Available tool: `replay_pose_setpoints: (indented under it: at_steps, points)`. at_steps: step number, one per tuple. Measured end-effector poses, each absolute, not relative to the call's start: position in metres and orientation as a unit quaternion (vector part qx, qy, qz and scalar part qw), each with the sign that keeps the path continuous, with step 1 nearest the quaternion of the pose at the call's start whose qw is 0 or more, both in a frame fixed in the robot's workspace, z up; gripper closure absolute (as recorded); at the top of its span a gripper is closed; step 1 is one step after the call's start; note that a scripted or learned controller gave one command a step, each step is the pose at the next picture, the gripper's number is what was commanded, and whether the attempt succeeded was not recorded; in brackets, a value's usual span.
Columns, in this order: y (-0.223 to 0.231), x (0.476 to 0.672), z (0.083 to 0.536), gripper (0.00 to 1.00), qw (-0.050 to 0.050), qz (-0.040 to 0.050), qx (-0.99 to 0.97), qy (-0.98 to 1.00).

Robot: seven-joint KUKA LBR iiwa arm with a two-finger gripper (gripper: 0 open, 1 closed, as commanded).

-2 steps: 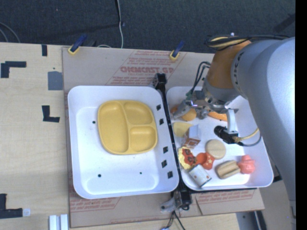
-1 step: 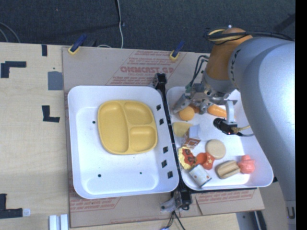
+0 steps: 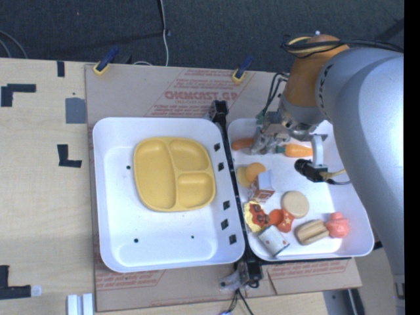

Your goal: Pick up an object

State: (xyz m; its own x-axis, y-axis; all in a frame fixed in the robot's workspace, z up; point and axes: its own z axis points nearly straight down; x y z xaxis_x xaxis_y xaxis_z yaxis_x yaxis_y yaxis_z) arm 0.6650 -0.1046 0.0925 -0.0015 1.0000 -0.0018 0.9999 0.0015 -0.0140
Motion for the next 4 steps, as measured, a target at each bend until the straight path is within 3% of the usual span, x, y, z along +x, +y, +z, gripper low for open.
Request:
replay_pose_setpoints:
  at_steps: [1, 4]
  points:
    - [-0.104, 0.665, 0.092, 0.00, 0.005, 0.0052, -0.706, -0.708]
    - [-0.106, 0.668, 0.084, 0.00, 0.000, 0.0011, -0.707, -0.707]
